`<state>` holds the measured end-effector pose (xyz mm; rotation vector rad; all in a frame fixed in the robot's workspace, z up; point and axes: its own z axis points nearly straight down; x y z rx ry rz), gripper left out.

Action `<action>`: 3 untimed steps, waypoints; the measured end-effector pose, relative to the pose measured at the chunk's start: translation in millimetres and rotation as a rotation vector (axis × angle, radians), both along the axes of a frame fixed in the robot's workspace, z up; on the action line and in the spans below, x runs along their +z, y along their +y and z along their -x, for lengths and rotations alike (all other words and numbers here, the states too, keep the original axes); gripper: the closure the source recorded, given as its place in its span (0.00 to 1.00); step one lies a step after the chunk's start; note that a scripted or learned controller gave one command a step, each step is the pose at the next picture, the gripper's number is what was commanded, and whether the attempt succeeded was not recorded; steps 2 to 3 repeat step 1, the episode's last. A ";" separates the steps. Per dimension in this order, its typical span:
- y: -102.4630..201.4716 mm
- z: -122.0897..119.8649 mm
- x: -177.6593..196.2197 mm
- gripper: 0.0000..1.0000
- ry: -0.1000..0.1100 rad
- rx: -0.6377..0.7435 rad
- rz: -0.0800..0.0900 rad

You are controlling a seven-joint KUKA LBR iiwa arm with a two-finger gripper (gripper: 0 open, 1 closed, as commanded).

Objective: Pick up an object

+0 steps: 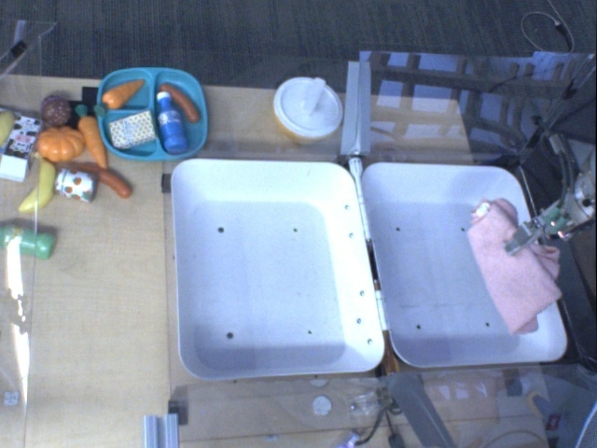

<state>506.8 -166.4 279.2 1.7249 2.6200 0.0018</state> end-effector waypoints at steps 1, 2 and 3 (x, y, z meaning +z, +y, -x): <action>47.6 -62.3 -47.1 1.00 0.003 -0.245 -0.002; 47.6 -62.3 -47.1 1.00 0.003 -0.245 -0.002; 47.6 -62.3 -47.1 1.00 0.003 -0.245 -0.002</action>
